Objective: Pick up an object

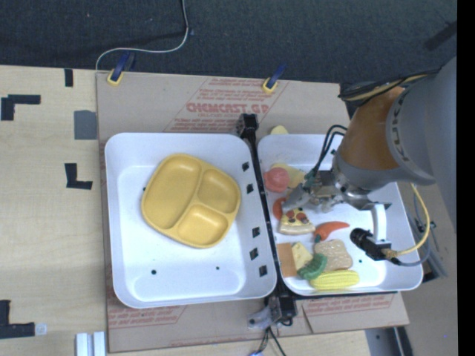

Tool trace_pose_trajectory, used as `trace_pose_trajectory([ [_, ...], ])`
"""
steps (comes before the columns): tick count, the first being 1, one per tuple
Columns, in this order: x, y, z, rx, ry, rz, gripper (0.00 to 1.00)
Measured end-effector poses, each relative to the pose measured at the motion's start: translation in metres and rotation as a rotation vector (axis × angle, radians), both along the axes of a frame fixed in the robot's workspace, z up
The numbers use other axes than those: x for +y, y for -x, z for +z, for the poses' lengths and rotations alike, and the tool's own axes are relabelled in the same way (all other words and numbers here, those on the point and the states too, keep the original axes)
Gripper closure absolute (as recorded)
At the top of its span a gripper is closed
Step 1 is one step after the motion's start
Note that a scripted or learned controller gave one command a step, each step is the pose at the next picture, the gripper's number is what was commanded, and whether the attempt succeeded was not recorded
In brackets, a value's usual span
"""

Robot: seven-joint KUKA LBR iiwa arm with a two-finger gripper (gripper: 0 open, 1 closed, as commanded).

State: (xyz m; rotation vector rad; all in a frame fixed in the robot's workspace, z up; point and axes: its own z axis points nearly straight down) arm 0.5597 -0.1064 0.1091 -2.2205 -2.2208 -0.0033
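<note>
The right bin [393, 277] holds several toy foods. Among them are a pink-red round fruit [278, 176], a pizza slice [295, 222], a red chili [331, 228], a slice of bread [335, 254], a cheese wedge [300, 254], a green piece [312, 267] and a corn cob [335, 279]. My gripper [310, 196] hangs low in this bin, just above the pizza slice and right of the round fruit. I see nothing held in it. The arm's grey body covers the bin's upper right part.
In the left bin [126, 273] lies a yellow divided plate [191, 199]. A small yellow object [278, 130] sits at the right bin's far rim. A black divider with clips [256, 199] runs between the bins. A black fitting [369, 243] on the arm overhangs the bin's right side.
</note>
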Motion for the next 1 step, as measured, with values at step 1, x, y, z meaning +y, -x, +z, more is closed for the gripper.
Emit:
trace_pose_trajectory([
  [1,-0.0224,0.0527,-0.0204,-0.010,0.000,-0.003,0.00],
])
